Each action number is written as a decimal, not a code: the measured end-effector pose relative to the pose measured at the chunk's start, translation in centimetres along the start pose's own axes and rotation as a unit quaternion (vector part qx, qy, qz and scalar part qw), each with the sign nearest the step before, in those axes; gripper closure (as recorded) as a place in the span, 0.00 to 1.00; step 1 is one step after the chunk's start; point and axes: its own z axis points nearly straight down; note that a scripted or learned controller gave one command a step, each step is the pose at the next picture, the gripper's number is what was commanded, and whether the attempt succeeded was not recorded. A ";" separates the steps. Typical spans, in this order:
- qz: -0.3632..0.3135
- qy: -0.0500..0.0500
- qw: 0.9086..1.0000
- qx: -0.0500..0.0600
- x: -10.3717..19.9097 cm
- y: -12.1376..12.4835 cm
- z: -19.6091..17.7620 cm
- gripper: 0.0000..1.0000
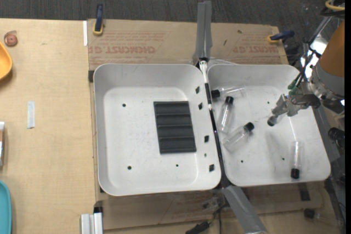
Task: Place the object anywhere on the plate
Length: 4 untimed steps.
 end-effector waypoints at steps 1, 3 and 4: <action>-0.190 0.000 0.982 0.000 7.0 0.5 2.8 1.00; -0.259 0.000 0.966 0.001 24.3 4.0 3.7 1.00; -0.309 0.000 0.951 0.002 29.6 1.5 3.5 1.00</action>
